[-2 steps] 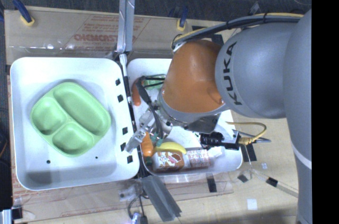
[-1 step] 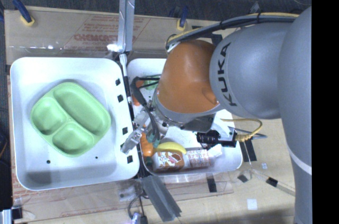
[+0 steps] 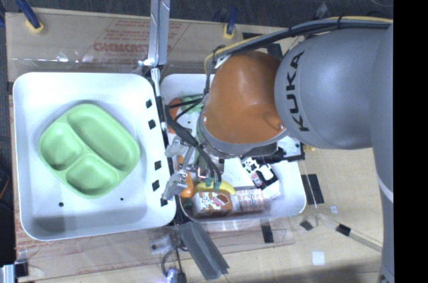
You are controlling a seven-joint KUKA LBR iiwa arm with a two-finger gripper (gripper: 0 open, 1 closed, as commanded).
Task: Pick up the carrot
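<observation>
A grey arm (image 3: pixel 334 94) with an orange band reaches from 3 o'clock over the right bin (image 3: pixel 294 198) on the table (image 3: pixel 348 255). Its hand (image 3: pixel 194 171) hangs low at the bin's 8 o'clock corner; whether it is released or clenched, I cannot tell. The carrot (image 3: pixel 186 190) lies just beside it, toward 7 o'clock, touching packets. The left bin (image 3: pixel 33 141) holds a green tray (image 3: pixel 90 148).

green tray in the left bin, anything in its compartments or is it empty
Empty: the green tray lies flat in the left bin, and all three compartments show bare green.
</observation>
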